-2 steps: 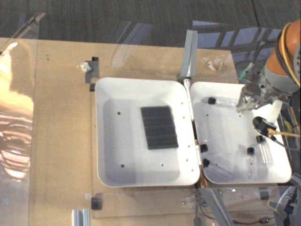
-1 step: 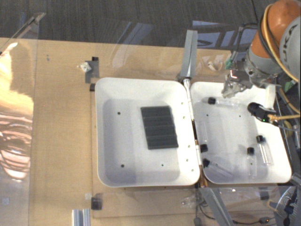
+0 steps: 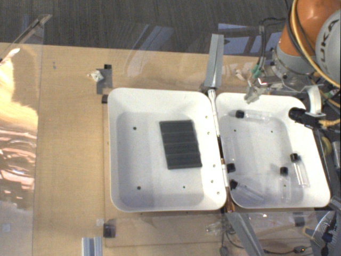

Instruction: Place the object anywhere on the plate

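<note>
A dark grey ribbed plate (image 3: 181, 144) lies flat in the middle of the left bin (image 3: 121, 159). Several clear tubes with black caps lie in the right bin (image 3: 319, 196): one near the back (image 3: 251, 115), two at the right (image 3: 299, 170), and one at the front left (image 3: 246, 190). My gripper (image 3: 254, 91) hangs over the back rim of the right bin, just behind the back tube and above it. Nothing shows in its grasp, and its tips are too small and cluttered to read.
The arm's orange band (image 3: 311, 20) and grey wrist fill the top right corner, with cables and a black fitting (image 3: 301, 115) over the right bin's far side. A grey metal bar (image 3: 214, 63) stands behind the gap between the bins. Bare wooden bench lies to the left.
</note>
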### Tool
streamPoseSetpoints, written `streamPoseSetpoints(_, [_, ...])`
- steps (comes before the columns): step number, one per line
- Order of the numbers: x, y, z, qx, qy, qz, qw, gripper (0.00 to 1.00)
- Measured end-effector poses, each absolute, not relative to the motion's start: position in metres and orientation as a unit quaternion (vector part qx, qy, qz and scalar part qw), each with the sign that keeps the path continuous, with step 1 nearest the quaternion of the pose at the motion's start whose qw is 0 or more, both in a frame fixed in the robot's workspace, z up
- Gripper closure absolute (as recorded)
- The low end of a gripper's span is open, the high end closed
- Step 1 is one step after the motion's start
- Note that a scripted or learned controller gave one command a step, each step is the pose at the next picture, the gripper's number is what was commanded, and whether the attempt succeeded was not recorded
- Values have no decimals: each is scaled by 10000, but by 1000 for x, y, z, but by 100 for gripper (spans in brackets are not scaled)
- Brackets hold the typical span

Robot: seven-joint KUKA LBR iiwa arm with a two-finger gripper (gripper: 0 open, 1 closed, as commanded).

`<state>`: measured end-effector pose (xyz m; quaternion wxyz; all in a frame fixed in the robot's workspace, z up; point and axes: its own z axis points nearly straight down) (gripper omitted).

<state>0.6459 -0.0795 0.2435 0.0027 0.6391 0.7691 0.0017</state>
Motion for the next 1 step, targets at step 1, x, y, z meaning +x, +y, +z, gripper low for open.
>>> streamPoseSetpoints(1, [642, -51, 189, 6592, 7520, 11, 12, 100])
